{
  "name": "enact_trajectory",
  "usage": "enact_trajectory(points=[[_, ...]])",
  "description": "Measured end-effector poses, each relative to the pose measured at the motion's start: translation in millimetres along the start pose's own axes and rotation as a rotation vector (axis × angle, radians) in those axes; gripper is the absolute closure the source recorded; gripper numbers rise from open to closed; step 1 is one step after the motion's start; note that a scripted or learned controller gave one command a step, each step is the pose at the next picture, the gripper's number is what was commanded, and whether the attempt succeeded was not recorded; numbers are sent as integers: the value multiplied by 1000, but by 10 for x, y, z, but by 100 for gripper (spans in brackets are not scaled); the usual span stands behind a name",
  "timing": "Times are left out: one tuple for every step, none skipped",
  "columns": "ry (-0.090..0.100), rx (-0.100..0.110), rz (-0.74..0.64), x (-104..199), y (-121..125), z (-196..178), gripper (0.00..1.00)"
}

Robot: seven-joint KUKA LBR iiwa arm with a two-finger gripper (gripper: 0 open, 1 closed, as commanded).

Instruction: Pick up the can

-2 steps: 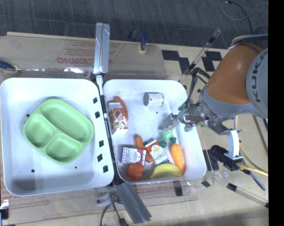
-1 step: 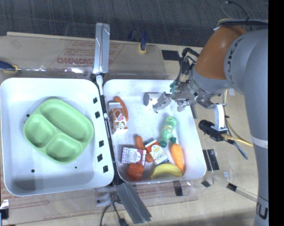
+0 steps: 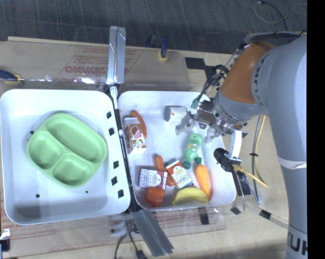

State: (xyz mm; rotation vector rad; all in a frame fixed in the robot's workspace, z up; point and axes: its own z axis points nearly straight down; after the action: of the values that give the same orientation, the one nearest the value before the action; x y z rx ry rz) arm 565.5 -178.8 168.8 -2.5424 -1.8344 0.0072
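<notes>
A: Where is the can (image 3: 174, 113) sitting?

B: It is lying on its side near the far edge of the right bin (image 3: 151, 99), apart from the other things.

A: And the claw (image 3: 199, 128)?

B: It is hanging over that bin's right half, just right of the can, with its fingers (image 3: 184, 125) spreading apart and nothing between them. It is not touching the can.

A: What is lying under it?

B: A green bottle (image 3: 193, 147), just below the fingers. Toward the near edge an orange carrot (image 3: 203, 178), a banana (image 3: 189, 196) and a tomato (image 3: 155, 196) are crowding together. The left bin (image 3: 16, 188) is carrying a green divided plate (image 3: 67, 149).
</notes>
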Motion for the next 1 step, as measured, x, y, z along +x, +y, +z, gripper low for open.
enact_trajectory(points=[[1, 2, 299, 744, -199, 177, 0]])
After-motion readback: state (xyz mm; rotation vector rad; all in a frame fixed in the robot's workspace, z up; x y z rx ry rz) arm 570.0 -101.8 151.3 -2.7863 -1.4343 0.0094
